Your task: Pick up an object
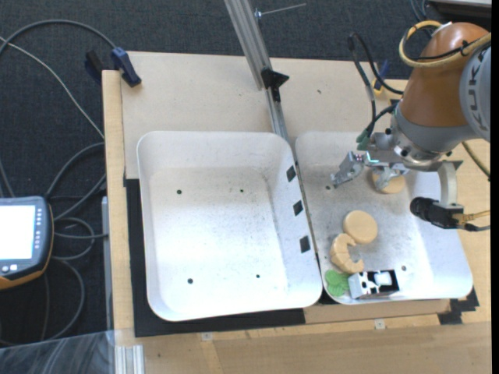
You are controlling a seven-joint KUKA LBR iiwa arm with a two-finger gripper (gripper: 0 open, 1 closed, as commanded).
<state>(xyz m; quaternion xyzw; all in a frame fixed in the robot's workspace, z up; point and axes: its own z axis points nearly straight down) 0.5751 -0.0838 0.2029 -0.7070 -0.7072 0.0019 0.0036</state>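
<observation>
The right bin (437, 263) holds several objects. A round tan disc (361, 226) lies near the middle, and a pale crescent-shaped piece (345, 253) touches its lower left. At the front edge sit a green item (336, 284) and a small black-and-white box (374, 283). A tan object (391, 182) lies at the back, partly hidden under the arm. My gripper (345, 173) hangs low over the bin's back left part, left of that tan object and above the disc. Nothing shows in its grasp.
The left bin (156, 209) is bare white with dark specks. A metal rail (269, 92) slants down to the divider between the bins. A black fitting with a cable (433, 211) hangs over the right bin's right side. A blue clamp (125, 65) sits at the bench's back left corner.
</observation>
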